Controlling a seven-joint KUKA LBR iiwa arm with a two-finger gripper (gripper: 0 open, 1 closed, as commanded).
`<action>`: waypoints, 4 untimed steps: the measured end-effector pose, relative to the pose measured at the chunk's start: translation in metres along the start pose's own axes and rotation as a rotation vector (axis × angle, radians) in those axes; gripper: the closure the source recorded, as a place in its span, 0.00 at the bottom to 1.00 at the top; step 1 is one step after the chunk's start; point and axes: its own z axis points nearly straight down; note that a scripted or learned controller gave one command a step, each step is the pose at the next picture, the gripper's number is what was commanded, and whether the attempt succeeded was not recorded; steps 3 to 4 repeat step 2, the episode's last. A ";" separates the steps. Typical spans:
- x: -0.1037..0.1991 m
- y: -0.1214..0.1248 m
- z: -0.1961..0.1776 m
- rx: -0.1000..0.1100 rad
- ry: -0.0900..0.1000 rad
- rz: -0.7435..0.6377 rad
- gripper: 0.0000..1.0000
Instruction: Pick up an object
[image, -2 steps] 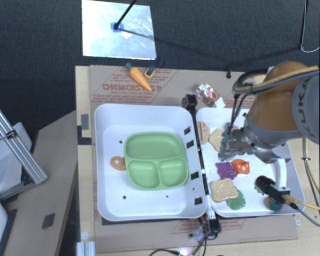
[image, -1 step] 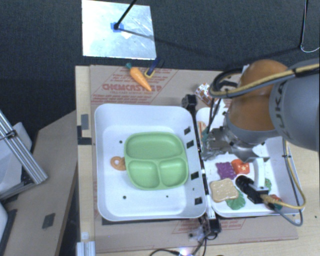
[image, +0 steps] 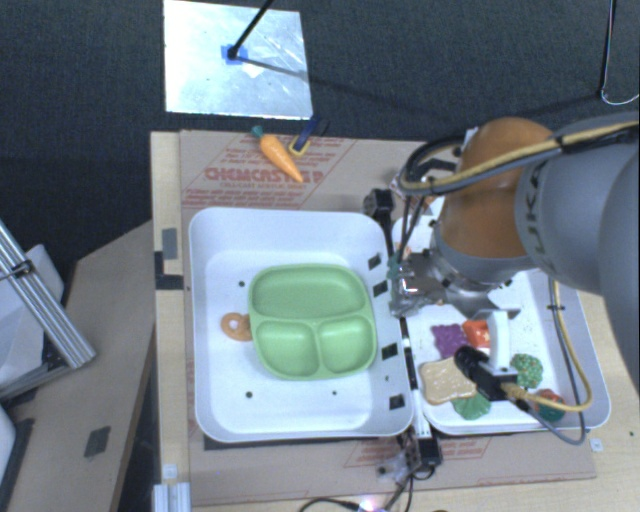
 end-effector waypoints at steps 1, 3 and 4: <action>-0.005 -0.014 0.005 0.001 0.000 0.005 1.00; 0.000 -0.013 -0.007 -0.001 0.001 0.002 1.00; 0.000 -0.013 -0.007 -0.001 0.001 0.002 1.00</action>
